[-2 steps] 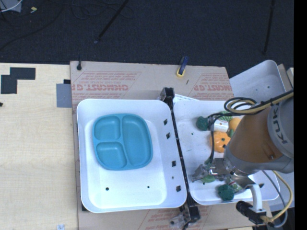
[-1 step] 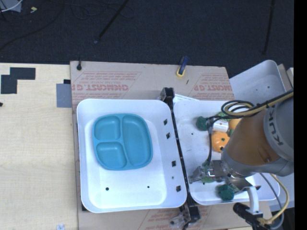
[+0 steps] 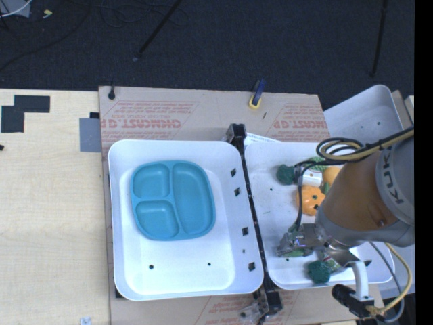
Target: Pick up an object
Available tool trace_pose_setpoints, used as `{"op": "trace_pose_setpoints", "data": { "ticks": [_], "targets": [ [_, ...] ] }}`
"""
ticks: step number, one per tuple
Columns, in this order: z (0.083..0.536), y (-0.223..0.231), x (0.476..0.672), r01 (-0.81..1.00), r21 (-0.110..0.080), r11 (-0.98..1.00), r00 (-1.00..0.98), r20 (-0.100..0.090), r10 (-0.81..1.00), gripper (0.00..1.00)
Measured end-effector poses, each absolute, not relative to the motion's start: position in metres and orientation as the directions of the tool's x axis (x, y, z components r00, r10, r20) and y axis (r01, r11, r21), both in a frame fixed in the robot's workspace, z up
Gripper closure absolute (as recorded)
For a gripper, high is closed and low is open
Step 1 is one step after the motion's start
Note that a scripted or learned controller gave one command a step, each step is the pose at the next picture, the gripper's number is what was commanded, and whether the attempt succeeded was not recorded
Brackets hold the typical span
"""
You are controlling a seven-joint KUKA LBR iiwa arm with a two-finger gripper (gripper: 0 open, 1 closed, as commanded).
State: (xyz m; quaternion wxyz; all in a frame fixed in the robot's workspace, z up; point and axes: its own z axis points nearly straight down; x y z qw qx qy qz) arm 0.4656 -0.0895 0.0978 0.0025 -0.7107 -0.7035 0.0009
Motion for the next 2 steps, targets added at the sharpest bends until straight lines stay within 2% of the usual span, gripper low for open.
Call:
{"op": "trace_pose_setpoints", "data": {
  "ticks": [2],
  "targets": [
    [0.216, -0.077, 0.472, 1.000, 0.003, 0.001, -0.001, 0.000, 1.000, 1.00]
  ]
}}
